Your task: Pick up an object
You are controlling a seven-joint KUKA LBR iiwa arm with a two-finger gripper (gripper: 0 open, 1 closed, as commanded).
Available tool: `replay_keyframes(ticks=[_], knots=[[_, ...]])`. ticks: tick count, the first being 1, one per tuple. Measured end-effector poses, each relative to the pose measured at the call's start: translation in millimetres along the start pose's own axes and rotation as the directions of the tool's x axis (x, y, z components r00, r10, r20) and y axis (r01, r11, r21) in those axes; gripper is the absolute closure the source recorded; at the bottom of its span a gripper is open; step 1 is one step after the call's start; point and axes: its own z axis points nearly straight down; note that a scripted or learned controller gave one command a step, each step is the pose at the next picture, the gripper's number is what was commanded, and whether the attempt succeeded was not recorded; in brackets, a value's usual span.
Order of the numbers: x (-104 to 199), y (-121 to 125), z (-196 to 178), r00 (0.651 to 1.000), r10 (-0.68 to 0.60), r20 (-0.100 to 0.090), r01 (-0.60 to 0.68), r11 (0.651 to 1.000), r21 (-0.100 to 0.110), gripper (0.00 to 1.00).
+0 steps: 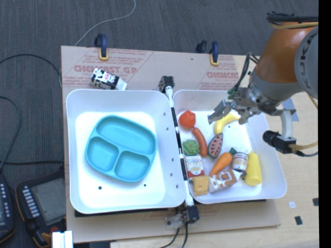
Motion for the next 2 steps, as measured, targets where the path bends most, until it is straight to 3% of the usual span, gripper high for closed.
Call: replay_keyframes(ticks=[1,2], knots=[[-20.9,34.0,135.7,1.0,0.001,0.001,-0.001,1.0,0.001,0.0],[-21.2,34.4,125.5,1.0,0.001,0.001,-0.001,1.0,0.0,1.0]])
